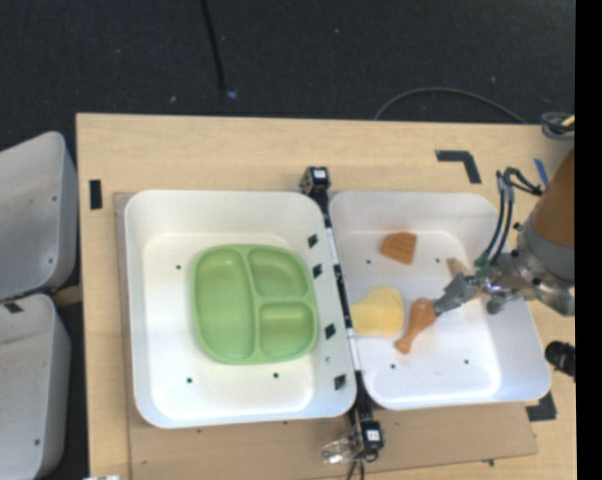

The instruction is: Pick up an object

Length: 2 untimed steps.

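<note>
table (221, 148): pale wood grain, flat.
right bin (461, 383): smooth white plastic, rounded corners.
drumstick (415, 325): orange-brown, club-shaped, in the right bin, upper end at the end effector.
end effector (449, 301): dark metal, blurred; grip cannot be told.
yellow piece (378, 311): soft-edged lump.
green tray (253, 303): glossy, three compartments, left bin.
orange wedge (400, 247): farthest.

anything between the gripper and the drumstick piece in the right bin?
Nothing visible. The gripper sits right at the upper end of the drumstick in the right bin. The yellow piece lies on the drumstick's far side.
</note>
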Each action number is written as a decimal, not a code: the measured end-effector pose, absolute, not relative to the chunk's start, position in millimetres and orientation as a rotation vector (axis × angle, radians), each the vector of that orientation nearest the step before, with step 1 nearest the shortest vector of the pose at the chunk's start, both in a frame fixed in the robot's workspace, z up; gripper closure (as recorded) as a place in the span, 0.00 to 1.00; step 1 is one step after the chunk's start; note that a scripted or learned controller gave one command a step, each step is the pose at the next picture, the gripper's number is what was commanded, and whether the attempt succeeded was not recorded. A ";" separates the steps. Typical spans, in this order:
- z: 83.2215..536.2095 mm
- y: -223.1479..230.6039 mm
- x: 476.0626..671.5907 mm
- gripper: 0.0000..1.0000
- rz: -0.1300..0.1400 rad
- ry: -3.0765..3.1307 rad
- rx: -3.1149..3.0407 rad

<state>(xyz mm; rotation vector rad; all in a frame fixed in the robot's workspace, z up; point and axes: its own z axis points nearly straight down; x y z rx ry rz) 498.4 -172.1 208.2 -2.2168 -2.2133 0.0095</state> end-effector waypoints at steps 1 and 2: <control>213.9 -172.0 501.2 0.00 0.000 -2.224 -2.221; 160.6 -167.4 510.0 0.00 0.003 -2.221 -2.220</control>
